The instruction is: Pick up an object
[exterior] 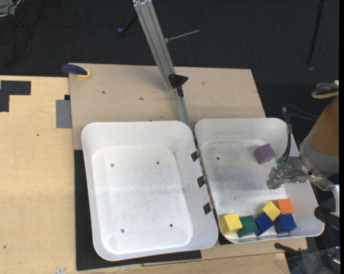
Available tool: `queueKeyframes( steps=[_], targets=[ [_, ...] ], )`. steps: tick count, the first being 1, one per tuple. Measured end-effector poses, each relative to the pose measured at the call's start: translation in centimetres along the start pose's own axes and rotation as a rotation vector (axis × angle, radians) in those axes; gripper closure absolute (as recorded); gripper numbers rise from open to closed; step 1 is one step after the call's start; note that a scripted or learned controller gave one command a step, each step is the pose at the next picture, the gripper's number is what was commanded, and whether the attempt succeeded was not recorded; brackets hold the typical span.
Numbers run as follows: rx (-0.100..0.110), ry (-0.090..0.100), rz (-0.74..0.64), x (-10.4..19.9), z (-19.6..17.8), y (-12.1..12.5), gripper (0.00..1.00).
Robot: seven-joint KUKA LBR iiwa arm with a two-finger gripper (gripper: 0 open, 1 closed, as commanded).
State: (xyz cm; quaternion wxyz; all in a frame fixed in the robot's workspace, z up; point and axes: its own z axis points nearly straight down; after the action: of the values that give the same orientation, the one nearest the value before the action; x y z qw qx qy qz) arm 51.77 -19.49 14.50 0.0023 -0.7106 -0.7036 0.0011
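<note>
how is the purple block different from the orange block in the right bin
The purple block sits alone near the right bin's far side; the orange block is packed among other blocks at the near edge. The purple block looks slightly larger. Both are small cubes in that bin.

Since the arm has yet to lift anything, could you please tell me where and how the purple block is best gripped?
Grip the purple block across two opposite flat side faces, coming straight down from above. It sits alone on the right bin's floor, apart from the clustered blocks near the front, so the fingers probably have room on either side.
</note>
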Motion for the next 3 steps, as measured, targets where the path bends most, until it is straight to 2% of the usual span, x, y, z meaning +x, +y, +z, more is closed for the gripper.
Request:
queueKeyframes(
  steps=[3],
  targets=[
    [-0.008,-0.003,-0.011,-0.9,-14.6,0.0,1.0]
  ],
)
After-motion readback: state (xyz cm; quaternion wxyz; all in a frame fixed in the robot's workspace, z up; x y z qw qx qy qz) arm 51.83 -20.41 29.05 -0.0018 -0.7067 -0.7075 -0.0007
